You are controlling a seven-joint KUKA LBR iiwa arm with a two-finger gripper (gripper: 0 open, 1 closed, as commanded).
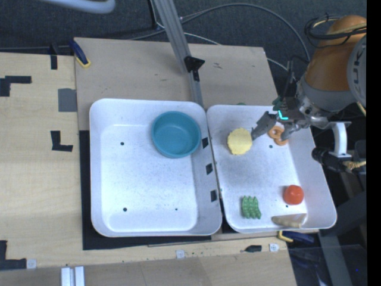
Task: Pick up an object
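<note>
Hand (266,128) state I cannot tell; hovering beside the yellow object (239,141), I should centre over it before descending.

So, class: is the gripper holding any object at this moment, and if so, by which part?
It cannot be told. The gripper hangs over the right bin, between the yellow object and a small orange object, with nothing clearly held.
</note>
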